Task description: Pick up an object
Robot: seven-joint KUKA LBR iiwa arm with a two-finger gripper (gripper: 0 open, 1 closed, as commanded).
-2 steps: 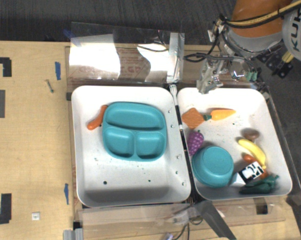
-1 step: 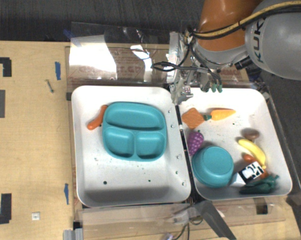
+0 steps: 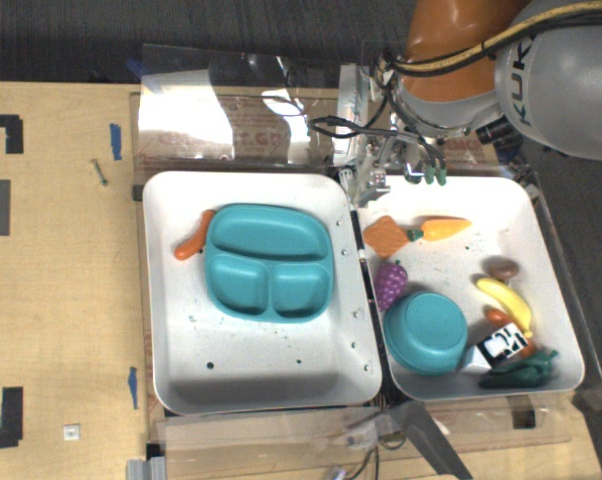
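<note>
My gripper [image 3: 378, 173] hangs over the back edge of the right bin [image 3: 556, 298], close to the wall between the two bins. Nothing shows in its grasp. Just below it lie a flat orange piece [image 3: 384, 236] and a carrot [image 3: 443, 229]. Further forward in the same bin are purple grapes [image 3: 390, 283], a teal bowl [image 3: 427, 330], a banana [image 3: 506, 301], a brown lump [image 3: 500, 266], a small red item [image 3: 494, 317], a black-and-white item [image 3: 503, 345] and a dark green item [image 3: 526, 368].
The left bin [image 3: 171, 328] holds a teal divided plate [image 3: 269, 263] with a small orange item [image 3: 191, 238] at its left rim. A clear plastic sheet [image 3: 231, 118] lies behind the bins. The arm's orange band [image 3: 461, 28] looms over the back right.
</note>
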